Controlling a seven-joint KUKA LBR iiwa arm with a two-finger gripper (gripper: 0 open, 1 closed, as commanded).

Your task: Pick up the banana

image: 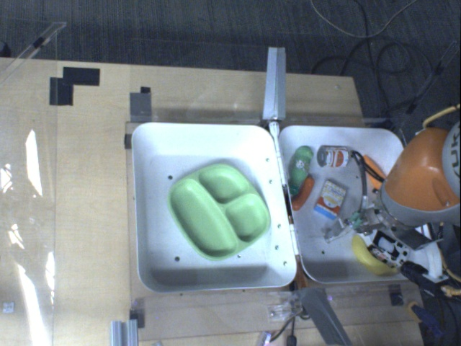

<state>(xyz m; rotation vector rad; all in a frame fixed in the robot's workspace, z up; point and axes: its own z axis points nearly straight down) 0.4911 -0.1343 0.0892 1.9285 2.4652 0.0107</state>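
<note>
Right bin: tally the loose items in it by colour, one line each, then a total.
Yellow: 1, the banana
Green: 1, a green vegetable
Orange: 2, a carrot-like piece and an orange piece at the back
Silver and red: 1, a can
White and orange: 1, a small box
Total: 6

A green divided plate [218, 209] lies mid-floor in the left bin [148, 258]. In the right bin [310, 254], a green vegetable [300, 161] and carrot [303, 192] hug the left wall; a can [333, 156] sits by the far wall, with a small carton [330, 197] nearer the middle.
</note>
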